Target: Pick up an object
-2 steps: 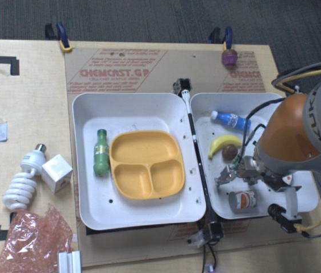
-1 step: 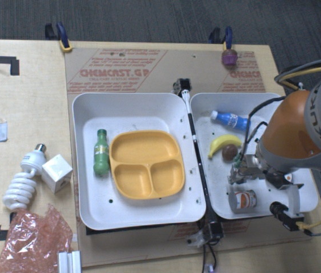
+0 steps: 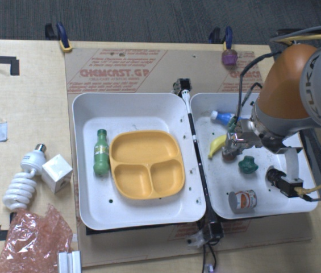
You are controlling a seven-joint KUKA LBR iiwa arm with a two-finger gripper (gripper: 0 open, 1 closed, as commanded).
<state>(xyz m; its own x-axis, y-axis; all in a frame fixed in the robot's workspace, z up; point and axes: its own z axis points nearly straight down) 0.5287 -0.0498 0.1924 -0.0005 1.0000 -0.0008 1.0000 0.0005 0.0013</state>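
Orange-banded arm [image 3: 288,84] bends low over the right bin [image 3: 274,206], tool [image 3: 230,150] beside banana [image 3: 217,145], grip state unclear.

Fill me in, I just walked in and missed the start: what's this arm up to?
The arm's gripper is down in the right bin, right beside a yellow banana. Nothing is visibly held. A green toy, a can and a blue item lie nearby. The left bin holds a yellow divided plate and a green bottle.

My arm reaches in from the frame's right, orange-banded wrist bent down, hand [image 3: 231,148] lowered at centre-right.
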